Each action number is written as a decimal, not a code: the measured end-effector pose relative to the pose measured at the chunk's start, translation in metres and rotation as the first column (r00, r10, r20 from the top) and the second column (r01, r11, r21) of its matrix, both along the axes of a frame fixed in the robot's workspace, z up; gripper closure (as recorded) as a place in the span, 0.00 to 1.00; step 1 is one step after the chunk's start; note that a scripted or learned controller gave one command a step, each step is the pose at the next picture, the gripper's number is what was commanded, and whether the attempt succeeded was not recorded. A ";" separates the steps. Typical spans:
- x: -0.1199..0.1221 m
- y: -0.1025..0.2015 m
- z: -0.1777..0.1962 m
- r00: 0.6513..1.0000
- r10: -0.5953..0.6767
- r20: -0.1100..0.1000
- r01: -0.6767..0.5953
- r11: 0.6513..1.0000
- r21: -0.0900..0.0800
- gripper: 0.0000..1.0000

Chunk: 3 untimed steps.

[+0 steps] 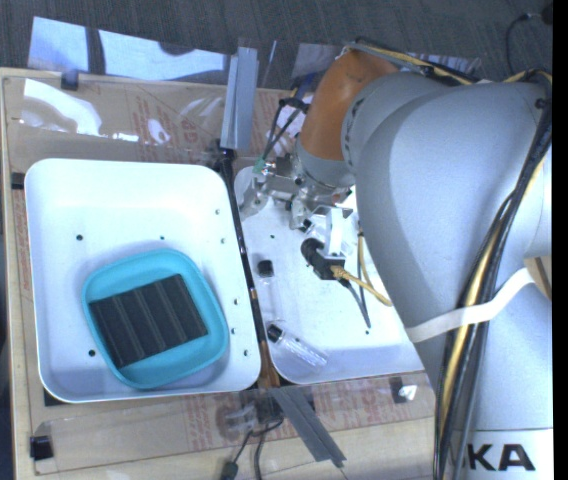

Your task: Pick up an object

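Observation:
A light blue dish with a dark ribbed insert [154,316] lies in the left bin [54,198], toward its front. In the right bin [364,353], a small dark piece [262,265] rests near the left wall, and a clear tube with a dark end [295,346] lies near the front. My gripper [286,196] hangs low over the back left part of the right bin, behind the small dark piece. The bulky grey arm [444,188] with its orange band [332,103] covers the right half of that bin.
A grey divider rail [239,98] runs between the bins at the back. Cables [354,288] trail from the wrist across the right bin. Crumpled clear plastic sheeting [114,118] covers the bench behind the left bin.

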State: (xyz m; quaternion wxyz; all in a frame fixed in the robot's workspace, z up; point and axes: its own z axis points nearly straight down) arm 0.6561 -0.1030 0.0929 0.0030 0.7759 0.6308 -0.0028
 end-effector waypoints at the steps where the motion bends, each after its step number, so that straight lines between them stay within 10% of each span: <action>1: -0.048 0.006 0.161 0.861 0.508 0.001 -0.508 0.861 0.006 0.00; 2: -0.033 -0.009 0.036 0.837 0.548 -0.004 -0.548 0.837 0.011 0.00; 3: -0.114 0.090 0.220 0.598 0.801 0.003 -0.801 0.598 0.004 0.00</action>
